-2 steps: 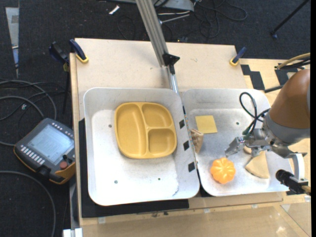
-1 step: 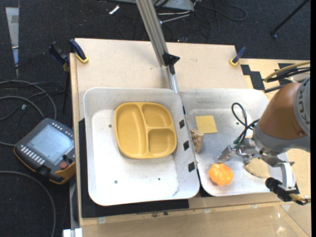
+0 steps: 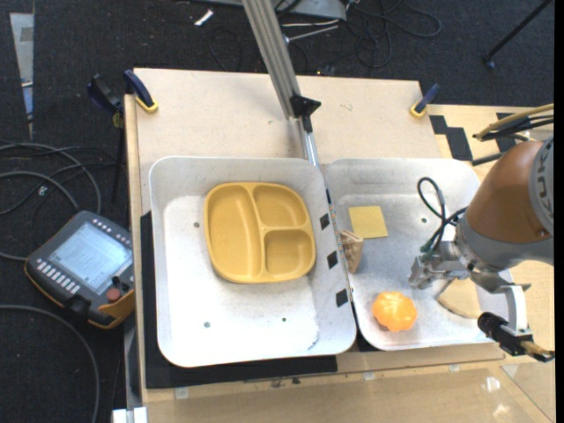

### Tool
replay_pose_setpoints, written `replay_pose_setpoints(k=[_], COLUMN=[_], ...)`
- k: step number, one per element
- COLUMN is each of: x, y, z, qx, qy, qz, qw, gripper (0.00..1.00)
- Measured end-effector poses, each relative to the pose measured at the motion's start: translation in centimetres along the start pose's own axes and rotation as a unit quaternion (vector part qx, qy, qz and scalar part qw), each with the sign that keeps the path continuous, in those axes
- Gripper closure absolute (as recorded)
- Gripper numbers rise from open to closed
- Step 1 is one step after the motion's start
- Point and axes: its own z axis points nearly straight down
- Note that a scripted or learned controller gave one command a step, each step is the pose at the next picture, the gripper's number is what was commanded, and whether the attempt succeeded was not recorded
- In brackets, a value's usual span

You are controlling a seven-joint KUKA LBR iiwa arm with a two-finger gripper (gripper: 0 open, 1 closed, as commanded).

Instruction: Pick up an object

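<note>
In the right bin (image 3: 397, 192) lie an orange ball-like object (image 3: 394, 311) near the front, a flat yellow square (image 3: 367, 221) farther back, and a small tan block (image 3: 352, 251) against the left wall. My gripper (image 3: 426, 273) hangs low over the bin floor, right of the orange object and a little behind it, with nothing visibly between its fingers. The arm's orange band (image 3: 515, 196) rises behind it on the right.
The left bin (image 3: 176, 236) holds a yellow three-compartment tray (image 3: 260, 232). A metal pole (image 3: 273, 47) slants up from the divider between the bins. A black cable (image 3: 432, 196) loops near the wrist. A teach pendant (image 3: 84, 267) lies on the floor left.
</note>
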Motion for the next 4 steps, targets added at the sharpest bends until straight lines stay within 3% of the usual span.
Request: replay_pose_setpoints(k=[4], x=[-0.4], y=[0.7], z=[-19.0], qx=[-0.002], qy=[-0.001], qz=[-0.002], qw=[1.0000], gripper=[1.00])
